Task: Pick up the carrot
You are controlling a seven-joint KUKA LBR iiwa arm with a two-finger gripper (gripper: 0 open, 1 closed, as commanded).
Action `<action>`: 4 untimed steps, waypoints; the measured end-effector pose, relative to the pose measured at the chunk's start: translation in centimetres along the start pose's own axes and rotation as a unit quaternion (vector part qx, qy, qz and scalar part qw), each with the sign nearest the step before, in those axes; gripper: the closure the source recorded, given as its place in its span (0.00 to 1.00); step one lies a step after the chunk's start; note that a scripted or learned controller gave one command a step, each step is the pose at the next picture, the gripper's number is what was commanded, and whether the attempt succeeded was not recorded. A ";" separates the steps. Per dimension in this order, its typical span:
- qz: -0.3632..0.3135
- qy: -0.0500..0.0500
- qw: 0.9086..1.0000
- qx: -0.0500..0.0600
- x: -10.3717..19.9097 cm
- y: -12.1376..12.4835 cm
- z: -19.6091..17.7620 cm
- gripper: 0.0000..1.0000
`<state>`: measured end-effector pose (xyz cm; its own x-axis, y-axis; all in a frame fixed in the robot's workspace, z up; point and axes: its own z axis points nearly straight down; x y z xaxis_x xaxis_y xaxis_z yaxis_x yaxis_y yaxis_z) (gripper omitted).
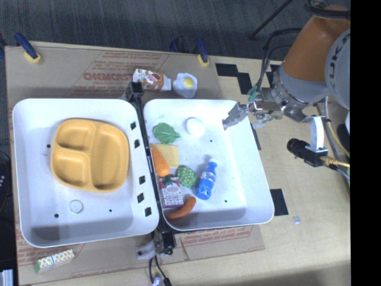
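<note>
The carrot is a short orange piece lying lengthwise against the left wall of the right bin, between a green leaf and a red carton. My gripper hangs over that bin's upper right corner, well to the right of the carrot and apart from it. Nothing is visibly held at its tip. The grey and orange arm reaches in from the right edge.
Around the carrot lie a green leaf, yellow cheese block, white egg, green berry, blue bottle, red carton and sausage. The left bin holds a yellow divided plate.
</note>
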<state>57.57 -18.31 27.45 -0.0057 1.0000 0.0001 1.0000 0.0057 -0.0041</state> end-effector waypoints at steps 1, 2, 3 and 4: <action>-0.046 0.000 0.999 -0.001 3.7 4.0 18.3 0.00; 0.010 0.000 1.000 0.001 8.4 1.3 18.3 0.00; 0.063 0.000 0.998 0.000 18.2 -0.7 8.3 0.00; 0.140 0.000 0.990 0.001 15.0 -3.4 8.4 0.00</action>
<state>54.03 -3.28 19.11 0.2722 0.9622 -0.0011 0.9622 -0.2722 -0.0068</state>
